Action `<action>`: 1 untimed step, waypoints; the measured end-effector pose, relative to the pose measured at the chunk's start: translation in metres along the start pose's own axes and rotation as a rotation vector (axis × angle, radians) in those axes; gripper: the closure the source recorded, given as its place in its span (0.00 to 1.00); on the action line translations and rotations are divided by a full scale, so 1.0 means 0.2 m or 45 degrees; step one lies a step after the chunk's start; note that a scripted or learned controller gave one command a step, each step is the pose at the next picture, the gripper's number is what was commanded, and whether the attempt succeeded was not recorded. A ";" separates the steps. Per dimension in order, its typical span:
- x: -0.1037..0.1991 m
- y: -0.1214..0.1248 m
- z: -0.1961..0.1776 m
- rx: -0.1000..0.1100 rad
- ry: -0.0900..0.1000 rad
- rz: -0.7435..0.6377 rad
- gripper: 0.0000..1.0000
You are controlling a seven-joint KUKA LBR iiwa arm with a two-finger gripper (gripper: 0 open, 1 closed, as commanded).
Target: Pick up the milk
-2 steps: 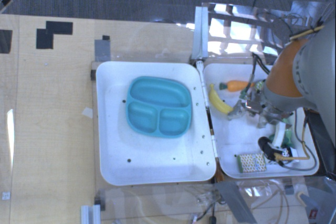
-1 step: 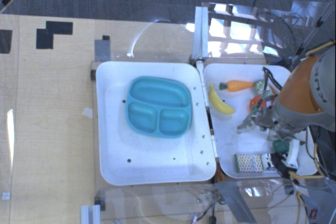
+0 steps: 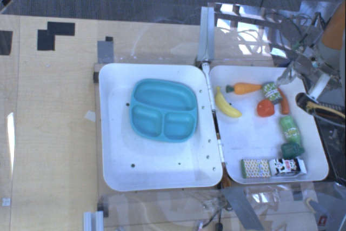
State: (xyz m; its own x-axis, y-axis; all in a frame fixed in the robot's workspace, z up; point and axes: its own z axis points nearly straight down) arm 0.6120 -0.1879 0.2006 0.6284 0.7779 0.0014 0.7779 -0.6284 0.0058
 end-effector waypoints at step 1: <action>-0.06 -0.31 0.52 0.004 0.010 -0.485 0.00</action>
State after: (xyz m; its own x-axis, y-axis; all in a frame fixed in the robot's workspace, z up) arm 0.5558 -0.1588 0.0964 0.2938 0.9558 0.0076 0.9558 -0.2939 0.0047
